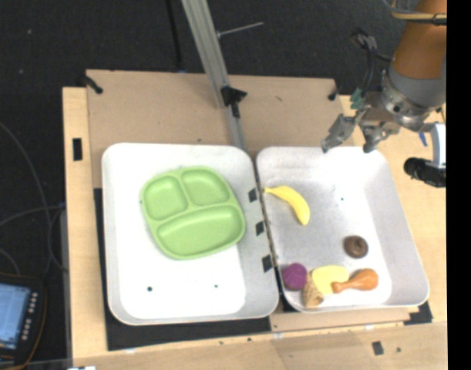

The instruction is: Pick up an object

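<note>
Hanging over the far rim of the right bin (389, 176), the gripper (349, 139) has its two fingers spread wide and holds nothing.
Most of that bin's floor is bare near the gripper. The banana (291, 203) lies by the left wall, and the brown ring (355, 246), purple ball (294, 275), yellow piece (328, 276) and orange toy (357, 281) sit at the near edge, well apart from it. The left bin (181, 295) holds a green tray (193, 212).
</note>
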Robot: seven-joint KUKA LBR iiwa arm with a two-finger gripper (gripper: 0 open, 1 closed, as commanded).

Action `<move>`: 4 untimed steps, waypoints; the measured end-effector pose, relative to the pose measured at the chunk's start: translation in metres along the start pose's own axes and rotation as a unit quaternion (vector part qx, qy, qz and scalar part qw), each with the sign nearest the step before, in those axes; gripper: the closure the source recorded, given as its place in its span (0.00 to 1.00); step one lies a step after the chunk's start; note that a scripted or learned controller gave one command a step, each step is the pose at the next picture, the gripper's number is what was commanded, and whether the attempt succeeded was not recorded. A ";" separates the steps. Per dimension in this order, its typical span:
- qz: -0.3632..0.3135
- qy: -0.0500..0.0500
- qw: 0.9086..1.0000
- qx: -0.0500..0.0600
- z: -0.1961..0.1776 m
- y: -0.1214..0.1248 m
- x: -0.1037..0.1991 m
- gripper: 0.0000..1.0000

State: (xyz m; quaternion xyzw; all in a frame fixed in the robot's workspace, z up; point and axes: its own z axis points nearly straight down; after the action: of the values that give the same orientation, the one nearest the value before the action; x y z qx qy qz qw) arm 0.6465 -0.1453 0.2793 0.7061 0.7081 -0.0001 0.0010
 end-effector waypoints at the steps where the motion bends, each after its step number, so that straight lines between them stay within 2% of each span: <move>1: 0.000 0.000 1.000 0.000 0.000 0.000 0.000 0.00; 4: -0.001 0.000 1.000 0.002 0.137 0.019 -0.002 0.00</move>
State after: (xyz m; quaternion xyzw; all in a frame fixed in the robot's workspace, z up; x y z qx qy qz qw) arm 0.6655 -0.1474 0.1422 0.7055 0.7087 -0.0015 -0.0001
